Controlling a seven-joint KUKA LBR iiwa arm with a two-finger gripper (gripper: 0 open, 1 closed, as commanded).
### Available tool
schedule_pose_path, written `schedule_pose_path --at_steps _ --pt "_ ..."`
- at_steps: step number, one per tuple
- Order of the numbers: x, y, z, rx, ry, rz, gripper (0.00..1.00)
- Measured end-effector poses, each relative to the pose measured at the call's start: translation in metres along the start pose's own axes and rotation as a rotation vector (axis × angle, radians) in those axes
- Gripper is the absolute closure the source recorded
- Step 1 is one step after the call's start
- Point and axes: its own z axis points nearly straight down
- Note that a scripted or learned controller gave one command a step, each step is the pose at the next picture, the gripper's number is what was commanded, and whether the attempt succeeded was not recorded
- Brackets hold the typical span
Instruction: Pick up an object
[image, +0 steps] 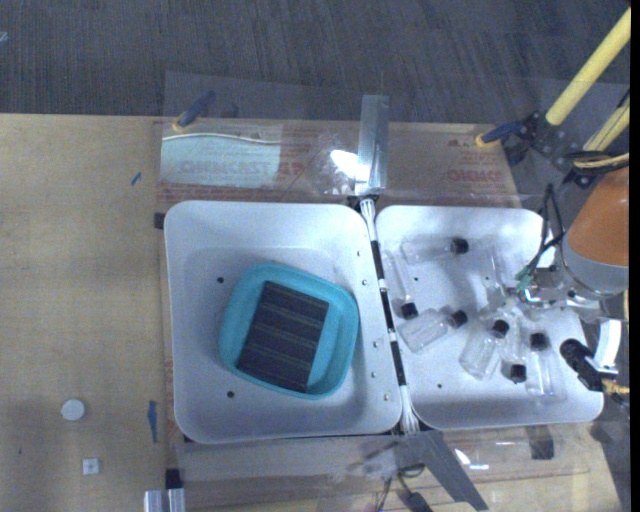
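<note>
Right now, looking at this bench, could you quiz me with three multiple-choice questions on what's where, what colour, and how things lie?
1. Where is the teal dish?
A. In the left bin
B. In the right bin
C. On the wood beside the bins

2. What colour are the caps on the clear bottles?
A. White
B. Black
C. Orange

3. How does the dark ridged block lie?
A. Flat inside the teal dish
B. Upright on the bin's rim
C. Among the bottles

Answers:
1. A: the dish rests on the floor of the left bin.
2. B: each visible bottle ends in a small black cap.
3. A: teal rim shows all round the block, which lies flat in the dish.
</note>
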Motion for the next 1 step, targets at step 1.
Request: schedule_pose_path --at_steps 1 --pt "-0.0037 0.0005 -0.0105 -0.004 -0.008 0.004 1.0"
